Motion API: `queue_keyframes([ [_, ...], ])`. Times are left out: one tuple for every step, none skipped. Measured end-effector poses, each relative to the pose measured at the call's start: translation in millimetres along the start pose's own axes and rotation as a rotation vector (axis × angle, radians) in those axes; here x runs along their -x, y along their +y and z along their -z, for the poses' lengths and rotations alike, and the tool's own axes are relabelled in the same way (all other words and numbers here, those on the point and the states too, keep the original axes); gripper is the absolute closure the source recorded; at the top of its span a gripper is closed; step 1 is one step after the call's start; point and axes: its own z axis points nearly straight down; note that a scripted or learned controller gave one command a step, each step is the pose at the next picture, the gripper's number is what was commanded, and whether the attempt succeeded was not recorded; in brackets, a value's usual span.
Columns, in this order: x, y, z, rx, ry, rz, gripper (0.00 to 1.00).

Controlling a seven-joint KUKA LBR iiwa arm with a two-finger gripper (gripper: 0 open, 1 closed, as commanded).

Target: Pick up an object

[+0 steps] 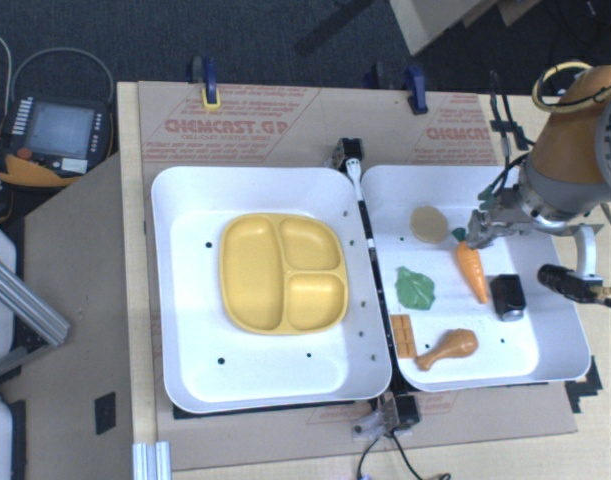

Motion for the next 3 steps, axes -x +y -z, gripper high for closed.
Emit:
queue_keyframes([
  [2, 1, 43, 0.005, -0.002, 0.001, 1.0],
  [2, 3, 97, 0.007, -0.003, 0.002, 1.0],
  [-47, -13, 89, -0.004, 0.003, 0.005, 1.0],
])
